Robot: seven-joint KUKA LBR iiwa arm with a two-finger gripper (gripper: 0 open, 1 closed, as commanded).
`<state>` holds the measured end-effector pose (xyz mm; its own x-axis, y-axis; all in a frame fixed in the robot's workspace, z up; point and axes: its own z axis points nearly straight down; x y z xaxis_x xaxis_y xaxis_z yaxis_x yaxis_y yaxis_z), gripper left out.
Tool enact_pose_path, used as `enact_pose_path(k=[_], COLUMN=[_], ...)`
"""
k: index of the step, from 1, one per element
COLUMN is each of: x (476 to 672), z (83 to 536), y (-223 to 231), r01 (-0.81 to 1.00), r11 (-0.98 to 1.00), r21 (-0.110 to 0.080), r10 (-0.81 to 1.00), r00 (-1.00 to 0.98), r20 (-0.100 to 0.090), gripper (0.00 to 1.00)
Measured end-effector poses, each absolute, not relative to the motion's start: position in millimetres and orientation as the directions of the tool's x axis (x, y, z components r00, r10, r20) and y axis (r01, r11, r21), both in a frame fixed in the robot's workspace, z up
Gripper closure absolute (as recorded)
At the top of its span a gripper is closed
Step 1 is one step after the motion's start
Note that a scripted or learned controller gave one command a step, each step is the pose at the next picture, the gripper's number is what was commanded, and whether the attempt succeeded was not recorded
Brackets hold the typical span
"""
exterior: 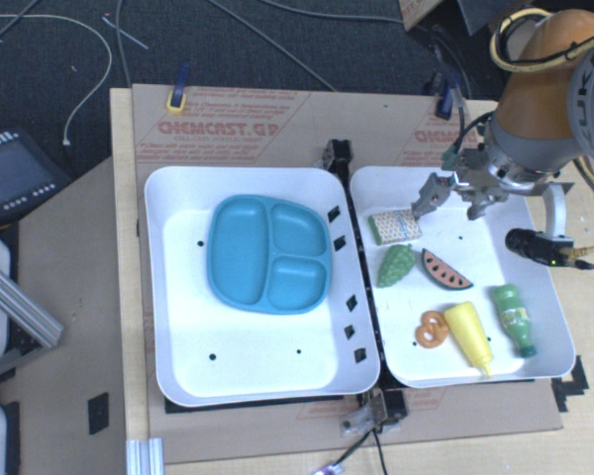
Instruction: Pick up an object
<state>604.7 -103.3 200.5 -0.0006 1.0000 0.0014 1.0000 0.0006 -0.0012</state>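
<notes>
Closest to my tool lay a small pale block with a green dotted face, near the back-left corner of the right bin, just beside the divider between the two bins. I judged it the likeliest thing to lift: it looked light and fairly stiff, perhaps a toy wafer or sponge, with flat sides that should not slip much. Its long axis ran nearly left to right across the view, tilted a little, so I reckoned the sensible hold was across its short width, from the flat edges.

My tool hung above the back of that bin, just to the right of the block and apart from it, with its fingers spread and nothing between them.

Further out, a green leafy piece lay just in front of the block, and a watermelon slice beside that. Toward the front sat a pretzel, touching a yellow squeeze bottle whose tip pointed to the front edge, and a green bottle near the right wall.

In the left bin rested a blue divided plate, and both bins stood on the tabletop.
</notes>
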Motion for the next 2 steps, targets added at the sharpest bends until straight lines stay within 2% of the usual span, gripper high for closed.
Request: enact_pose_path(k=[2], x=[608.5], z=[110.2], y=[-98.9], r01=[1.0], r11=[-0.001], r21=[-0.007], r10=[1.0], r00=[0.001], r20=[0.002], gripper=[0.0])
